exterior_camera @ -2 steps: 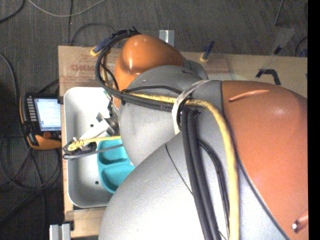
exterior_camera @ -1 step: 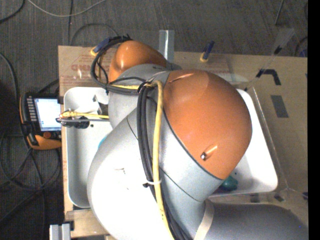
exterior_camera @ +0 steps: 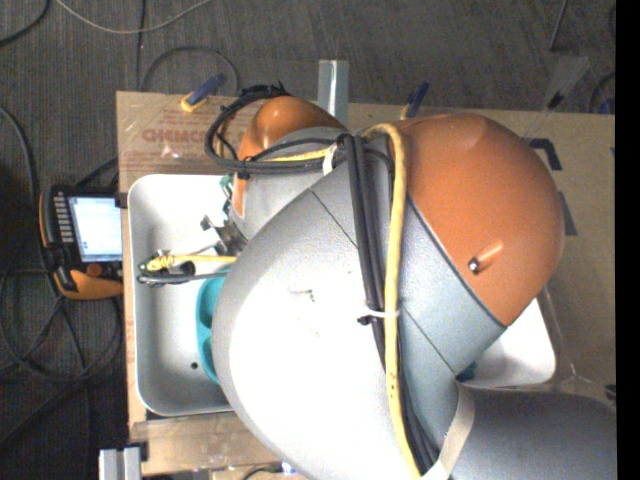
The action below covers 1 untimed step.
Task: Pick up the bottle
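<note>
My arm reaches over the bench and covers most of both bins. The gripper hangs low over the left bin, near that bin's far side, and the wrist largely hides it. A teal object, possibly the bottle, lies in the left bin just under the arm's edge. It sits on the near side of the gripper, and only a narrow strip of it shows. I cannot tell whether the gripper touches it.
A corner of the right bin shows past the arm. A handheld control pendant lies off the bench's left edge. Blue clamps sit on the far edge of the cardboard-covered bench. Cables run across the floor.
</note>
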### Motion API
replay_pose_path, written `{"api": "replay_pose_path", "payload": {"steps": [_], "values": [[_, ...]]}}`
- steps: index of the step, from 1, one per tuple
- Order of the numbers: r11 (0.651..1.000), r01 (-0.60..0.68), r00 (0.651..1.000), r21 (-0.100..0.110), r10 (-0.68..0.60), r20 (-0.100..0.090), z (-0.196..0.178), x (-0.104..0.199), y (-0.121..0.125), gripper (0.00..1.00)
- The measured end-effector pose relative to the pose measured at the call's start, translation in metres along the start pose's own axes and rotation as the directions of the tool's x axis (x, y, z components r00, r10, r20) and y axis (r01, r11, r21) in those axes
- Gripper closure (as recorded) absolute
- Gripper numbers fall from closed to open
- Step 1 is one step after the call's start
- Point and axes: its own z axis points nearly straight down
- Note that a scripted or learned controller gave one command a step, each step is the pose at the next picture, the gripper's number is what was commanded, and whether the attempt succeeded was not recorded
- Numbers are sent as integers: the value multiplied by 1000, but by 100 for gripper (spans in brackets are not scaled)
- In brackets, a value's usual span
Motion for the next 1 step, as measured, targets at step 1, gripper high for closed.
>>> {"api": "replay_pose_path", "payload": {"steps": [1], "values": [[1000, 22, 1000, -6, -22, 0, -10, 0, 11, 0]]}}
